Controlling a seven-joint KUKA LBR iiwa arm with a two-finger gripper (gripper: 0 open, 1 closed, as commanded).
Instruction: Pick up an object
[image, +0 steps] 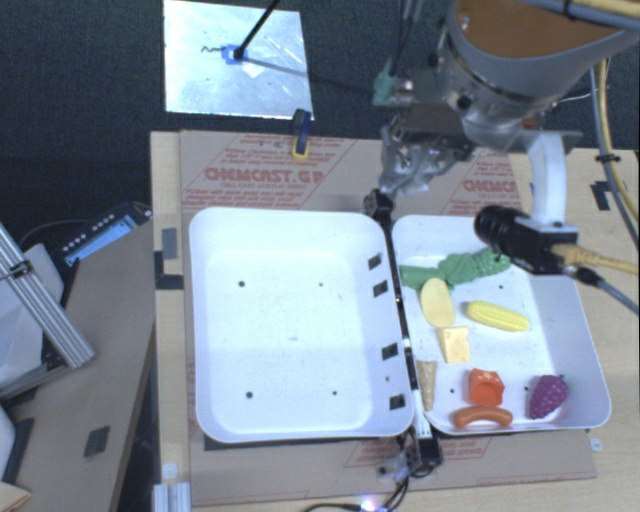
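Note:
The right bin (585, 360) holds several toy foods: a green leafy piece (466, 268), a pale yellow oval (437, 302), a yellow corn cob (497, 317), a cheese wedge (455, 345), a tan cone (427, 383), a red-orange piece (486, 386), a sausage (482, 416) and purple grapes (547, 396). My gripper (384, 198) hangs over the back edge where the two bins meet, apart from all the foods. Nothing shows in its grasp.
The left bin (215, 400) lies beside the right one on a cardboard sheet (250, 175). A black cylindrical unit (518, 241) on the arm overhangs the right bin's back. A yellow and blue clamp (300, 136) sits behind the left bin.

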